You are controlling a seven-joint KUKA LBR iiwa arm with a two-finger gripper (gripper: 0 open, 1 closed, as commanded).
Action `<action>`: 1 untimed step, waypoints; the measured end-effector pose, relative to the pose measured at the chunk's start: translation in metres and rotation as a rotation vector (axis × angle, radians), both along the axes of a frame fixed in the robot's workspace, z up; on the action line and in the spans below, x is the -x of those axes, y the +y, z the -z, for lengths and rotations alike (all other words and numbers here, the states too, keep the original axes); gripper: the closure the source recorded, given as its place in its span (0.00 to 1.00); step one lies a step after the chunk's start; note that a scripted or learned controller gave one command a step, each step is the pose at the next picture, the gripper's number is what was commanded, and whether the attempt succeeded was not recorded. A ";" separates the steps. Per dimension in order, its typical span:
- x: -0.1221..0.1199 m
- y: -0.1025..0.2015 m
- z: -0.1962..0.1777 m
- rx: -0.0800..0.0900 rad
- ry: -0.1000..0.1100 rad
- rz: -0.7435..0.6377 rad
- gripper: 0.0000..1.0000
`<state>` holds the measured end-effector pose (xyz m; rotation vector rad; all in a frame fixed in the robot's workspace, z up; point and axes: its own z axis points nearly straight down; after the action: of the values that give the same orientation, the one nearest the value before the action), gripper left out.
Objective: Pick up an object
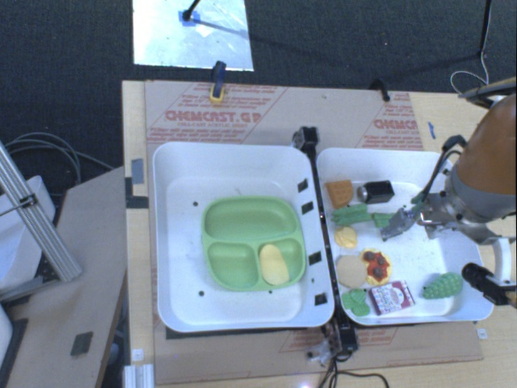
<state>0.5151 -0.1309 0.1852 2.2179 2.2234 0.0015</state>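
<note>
while the arm (pixel 485 168) reaches in from the right, its gripper (pixel 397 223) hangs low over the middle of the right bin (pixel 404 162), fingers pointing left; whether they stand wide or narrow cannot be told, and nothing is seen between them.

edges and room: the right bin is crowded in its left half. bare white floor lies along its upper rim and in a patch below the gripper. the divider (pixel 321 233) between the two bins runs just left of the items. the left bin (pixel 178 241) has open floor all round a green divided tray (pixel 252 242), which carries a yellow item (pixel 275 265) in its lower right compartment.

items relative to the gripper: a dark cylinder (pixel 376 191) lies just above and left of the fingertips; an orange block (pixel 340 193) sits left of that. a green leafy piece (pixel 352 214) lies just left of the tips, a small yellow piece (pixel 346 237) lower left. below are a tan disc (pixel 350 272), a red and yellow item (pixel 376 267), a red and white packet (pixel 391 298) and a green piece (pixel 355 301) near the lower rim. a green bumpy item (pixel 442 286) lies lower right, well apart from the tips.
</note>
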 end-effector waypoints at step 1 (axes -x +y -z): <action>0.031 0.015 0.100 -0.003 0.010 0.002 0.00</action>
<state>0.4836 -0.1155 0.0854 2.2265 2.2281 -0.0061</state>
